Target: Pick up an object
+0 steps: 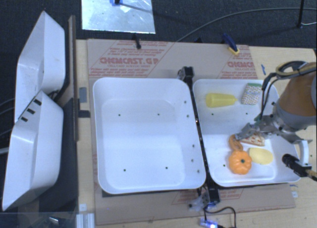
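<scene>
Gripper (247,134), low in the right bin (218,118), at the middle of a cluster of small items; whether it is open, closed or gripping cannot be told, since the metal at the arm's tip blurs into what lies under it. Arm (297,100), grey with an orange band, reaching in from the right over the bin's right wall. Contents of right bin: yellow cylinder (220,100) at upper middle, lying on its side, well apart from the tip; speckled block (252,93) at upper right, near the arm; wedge (255,140), pale with reddish marks, touching or just under the tip; brown piece (235,142) just left of the wedge; pumpkin (239,163), orange, at lower middle; pale yellow lump (261,156) just right of the pumpkin, the two touching or nearly so. Left bin (106,138), beside the right one. Likely target: the wedge, being nearest the tip, though this is a judgement. Handling note: the wedge looks flat and thin, so a grasp would need to go right down to the floor and close across its narrow width; the brown piece and the lump crowd it, so closing may catch or push a neighbour. Advice: lift slowly and straight, and check that something hangs at the tip before moving away.
</scene>
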Controlling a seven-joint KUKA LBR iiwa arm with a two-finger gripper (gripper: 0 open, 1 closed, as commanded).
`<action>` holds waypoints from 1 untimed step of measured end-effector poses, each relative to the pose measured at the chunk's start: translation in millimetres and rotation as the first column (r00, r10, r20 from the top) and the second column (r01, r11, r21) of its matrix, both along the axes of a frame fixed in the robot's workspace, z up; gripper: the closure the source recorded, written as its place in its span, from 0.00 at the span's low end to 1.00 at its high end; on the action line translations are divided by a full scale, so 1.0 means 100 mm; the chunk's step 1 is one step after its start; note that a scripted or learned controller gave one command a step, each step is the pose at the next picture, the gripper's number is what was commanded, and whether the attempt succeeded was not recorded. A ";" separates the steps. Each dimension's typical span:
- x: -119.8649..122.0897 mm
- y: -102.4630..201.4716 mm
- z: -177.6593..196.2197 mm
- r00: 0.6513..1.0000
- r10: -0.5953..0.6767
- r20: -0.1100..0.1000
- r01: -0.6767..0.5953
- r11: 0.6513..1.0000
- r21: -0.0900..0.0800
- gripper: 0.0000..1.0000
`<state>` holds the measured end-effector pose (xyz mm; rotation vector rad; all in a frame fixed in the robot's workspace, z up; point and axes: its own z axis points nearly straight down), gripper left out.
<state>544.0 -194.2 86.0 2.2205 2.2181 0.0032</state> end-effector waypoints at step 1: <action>-0.49 0.11 0.00 1.000 0.000 0.000 0.000 1.000 0.000 0.00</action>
